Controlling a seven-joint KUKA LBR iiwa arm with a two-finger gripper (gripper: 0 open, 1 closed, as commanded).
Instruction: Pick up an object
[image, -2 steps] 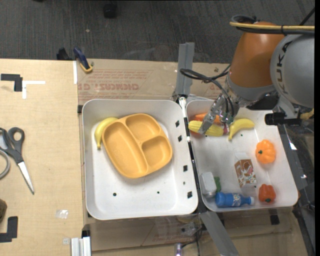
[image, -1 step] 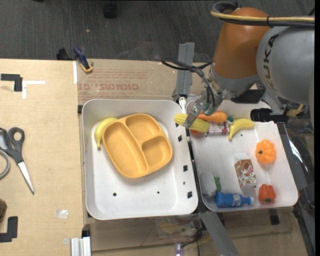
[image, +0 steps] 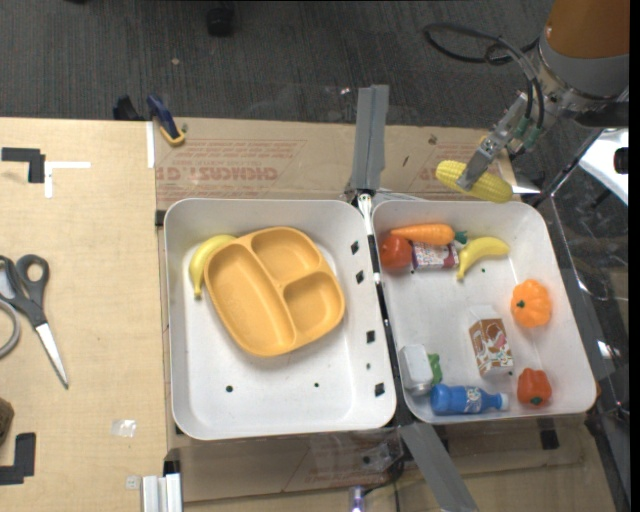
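My gripper (image: 482, 165) hangs over the back rim of the right bin (image: 565, 300), shut on a yellow corn cob (image: 472, 181) that sticks out on both sides of the fingers. Below it in that bin lie a carrot (image: 425, 233), a red fruit (image: 395, 252), a small can (image: 433, 257) and a banana (image: 481, 252). Further forward are an orange pumpkin (image: 532, 303), a juice carton (image: 490, 346), a red pepper (image: 533, 387), a blue bottle (image: 468, 400) and a white-and-green item (image: 418, 366).
The left bin (image: 270, 400) holds a yellow divided plate (image: 278, 290) with a second banana (image: 205, 262) tucked at its left edge. Scissors (image: 35, 310) lie on the bench at far left. A blue clip (image: 165, 120) sits behind the left bin.
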